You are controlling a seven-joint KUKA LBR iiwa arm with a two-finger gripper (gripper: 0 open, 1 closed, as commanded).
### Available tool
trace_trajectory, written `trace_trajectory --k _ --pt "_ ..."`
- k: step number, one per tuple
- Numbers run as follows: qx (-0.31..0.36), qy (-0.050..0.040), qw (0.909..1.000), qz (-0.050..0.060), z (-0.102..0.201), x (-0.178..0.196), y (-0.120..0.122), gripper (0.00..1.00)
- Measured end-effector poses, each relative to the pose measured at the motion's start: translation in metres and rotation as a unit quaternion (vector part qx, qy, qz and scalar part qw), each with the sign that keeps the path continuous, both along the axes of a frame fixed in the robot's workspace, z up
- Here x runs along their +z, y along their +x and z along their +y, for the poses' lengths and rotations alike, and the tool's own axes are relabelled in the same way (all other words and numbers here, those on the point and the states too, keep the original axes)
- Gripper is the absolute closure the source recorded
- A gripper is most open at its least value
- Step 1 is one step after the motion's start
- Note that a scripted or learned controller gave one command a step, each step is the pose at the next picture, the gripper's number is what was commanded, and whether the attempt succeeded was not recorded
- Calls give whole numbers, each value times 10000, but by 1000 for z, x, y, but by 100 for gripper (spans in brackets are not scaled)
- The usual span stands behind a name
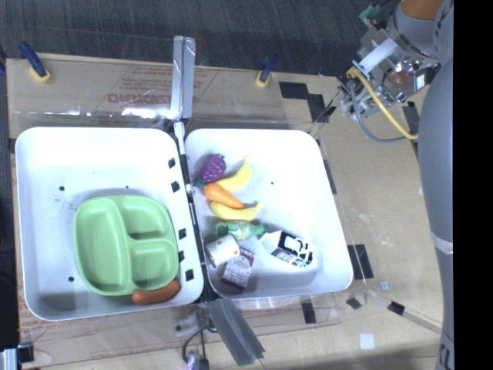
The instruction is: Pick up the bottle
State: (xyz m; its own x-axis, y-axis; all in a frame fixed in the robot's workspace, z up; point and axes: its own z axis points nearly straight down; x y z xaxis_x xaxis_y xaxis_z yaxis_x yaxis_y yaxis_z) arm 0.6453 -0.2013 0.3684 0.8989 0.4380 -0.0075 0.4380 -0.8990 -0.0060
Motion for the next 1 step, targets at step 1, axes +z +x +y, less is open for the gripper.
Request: trace_trajectory --k 1 --pt "-625 -4 9980 4 -6 38 6 100"
